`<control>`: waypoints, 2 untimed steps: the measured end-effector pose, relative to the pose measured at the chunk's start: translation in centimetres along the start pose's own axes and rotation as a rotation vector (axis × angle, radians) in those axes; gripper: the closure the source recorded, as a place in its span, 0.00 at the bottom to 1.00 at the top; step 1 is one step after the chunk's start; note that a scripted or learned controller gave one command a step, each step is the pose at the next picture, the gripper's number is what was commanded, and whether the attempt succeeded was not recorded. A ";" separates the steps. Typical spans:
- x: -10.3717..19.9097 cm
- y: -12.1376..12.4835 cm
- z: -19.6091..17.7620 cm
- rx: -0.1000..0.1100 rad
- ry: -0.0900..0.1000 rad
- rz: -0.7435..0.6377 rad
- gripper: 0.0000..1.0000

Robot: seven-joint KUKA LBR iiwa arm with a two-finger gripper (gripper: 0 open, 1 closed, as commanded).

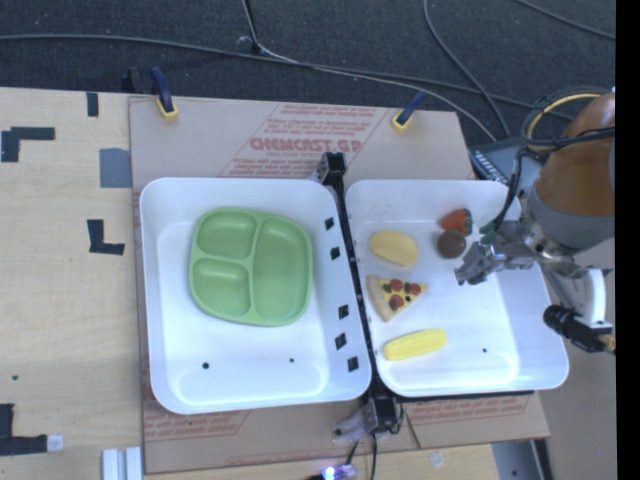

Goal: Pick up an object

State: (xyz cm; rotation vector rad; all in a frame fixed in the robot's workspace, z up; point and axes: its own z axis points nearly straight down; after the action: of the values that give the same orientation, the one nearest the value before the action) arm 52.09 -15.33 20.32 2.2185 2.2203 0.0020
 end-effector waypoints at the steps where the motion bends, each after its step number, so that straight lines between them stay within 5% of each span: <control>1: 0.0 0.1 -5.1 -0.001 0.000 -0.001 1.00; 2: 4.6 -0.3 -5.4 0.003 0.002 -0.005 1.00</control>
State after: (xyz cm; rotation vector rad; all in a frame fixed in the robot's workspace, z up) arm 51.73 -10.68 25.72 2.2159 2.2283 0.0011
